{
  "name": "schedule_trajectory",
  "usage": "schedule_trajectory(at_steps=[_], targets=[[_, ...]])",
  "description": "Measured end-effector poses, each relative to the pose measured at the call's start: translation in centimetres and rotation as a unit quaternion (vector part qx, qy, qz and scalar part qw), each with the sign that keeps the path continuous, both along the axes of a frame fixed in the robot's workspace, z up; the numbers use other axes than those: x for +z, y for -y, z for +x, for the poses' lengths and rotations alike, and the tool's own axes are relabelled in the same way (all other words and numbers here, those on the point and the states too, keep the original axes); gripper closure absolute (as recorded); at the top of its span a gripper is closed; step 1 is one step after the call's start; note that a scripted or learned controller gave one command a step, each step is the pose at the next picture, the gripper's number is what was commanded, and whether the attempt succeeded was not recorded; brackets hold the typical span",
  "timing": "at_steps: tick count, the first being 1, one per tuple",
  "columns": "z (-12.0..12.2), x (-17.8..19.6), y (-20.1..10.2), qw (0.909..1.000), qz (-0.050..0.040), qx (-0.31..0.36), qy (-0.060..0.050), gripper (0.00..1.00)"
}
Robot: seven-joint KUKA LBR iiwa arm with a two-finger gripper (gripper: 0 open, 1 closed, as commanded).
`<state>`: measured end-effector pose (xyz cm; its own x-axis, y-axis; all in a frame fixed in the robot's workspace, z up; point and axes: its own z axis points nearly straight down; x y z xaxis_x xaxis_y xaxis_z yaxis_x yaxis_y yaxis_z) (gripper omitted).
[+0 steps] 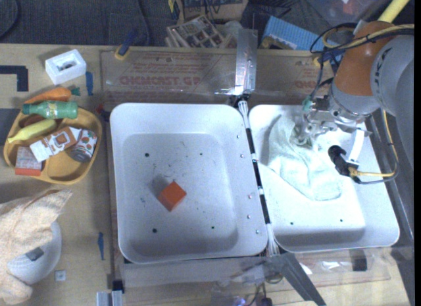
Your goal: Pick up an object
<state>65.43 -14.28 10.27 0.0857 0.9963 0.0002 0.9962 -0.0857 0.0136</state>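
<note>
Bright, even overhead light, slightly soft focus.
Mild glare on the white bin (131, 127) walls and the clear plastic sheet (177, 77); short soft shadow beside the orange block (173, 195); dim, murky floor at top; faint graininess throughout.

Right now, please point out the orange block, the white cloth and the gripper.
orange block (173, 195): camera view, on its top face.
white cloth (304, 170): camera view, on its crumpled middle.
gripper (303, 137): camera view, midway between its fingertips, above the cloth.
</note>
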Motion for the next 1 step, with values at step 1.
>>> schedule_trajectory(at_steps=[1], targets=[[1.34, 8.31, -6.33, 0.9973, -0.0007, 0.073, -0.005, 1.0]])
